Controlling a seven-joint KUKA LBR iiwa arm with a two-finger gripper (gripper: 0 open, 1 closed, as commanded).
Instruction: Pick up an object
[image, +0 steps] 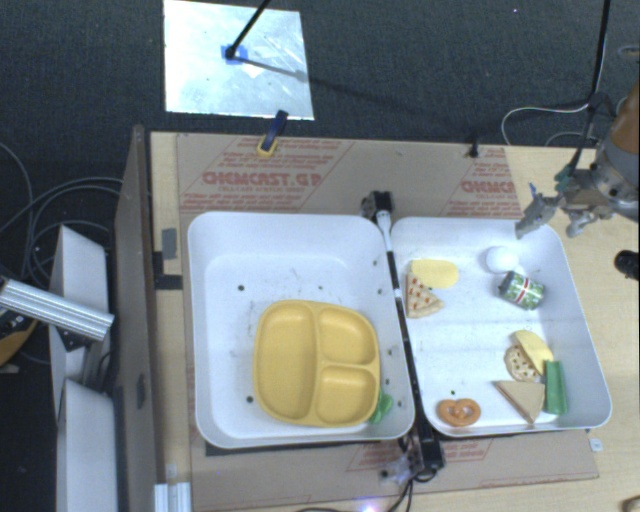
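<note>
Arm (625, 150) cut off at right edge; green piece (381, 407) half-hidden behind yellow tray (316, 362).

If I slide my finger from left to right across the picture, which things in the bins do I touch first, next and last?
Yellow divided plate → pizza slice → pretzel → green-and-white can → green stick. Up past the right bin's far corner, the gripper hangs above the bench.

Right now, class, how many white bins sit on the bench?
2. The left bin holds a yellow divided plate; the right bin holds small food items. Both are fully visible, side by side.
</note>
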